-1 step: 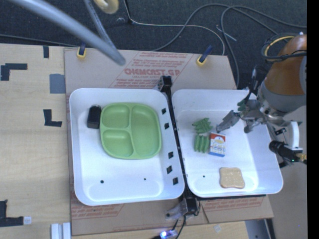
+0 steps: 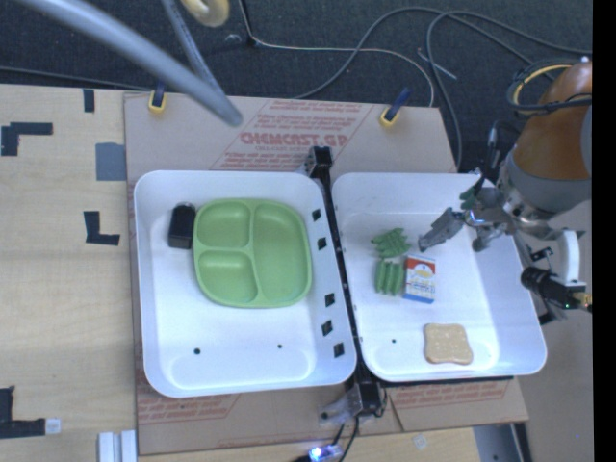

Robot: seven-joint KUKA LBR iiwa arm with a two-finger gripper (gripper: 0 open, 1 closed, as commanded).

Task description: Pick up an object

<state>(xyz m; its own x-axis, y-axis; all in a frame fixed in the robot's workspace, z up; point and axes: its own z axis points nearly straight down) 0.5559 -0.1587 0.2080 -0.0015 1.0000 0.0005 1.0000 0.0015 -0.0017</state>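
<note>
We note tool (image 2: 445, 229) over right bin (image 2: 500, 354), fingers apart, nothing held. Small carton (image 2: 420, 281) lies just beside green toy (image 2: 389, 262): judged light, stiff; we advise grip across narrow sides.

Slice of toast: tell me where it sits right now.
The slice of toast lies in the right bin, near its front right corner, apart from the small carton and the green toy further back.

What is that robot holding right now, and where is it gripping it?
Nothing: the tool hangs open over the right bin, apart from the green toy.
</note>
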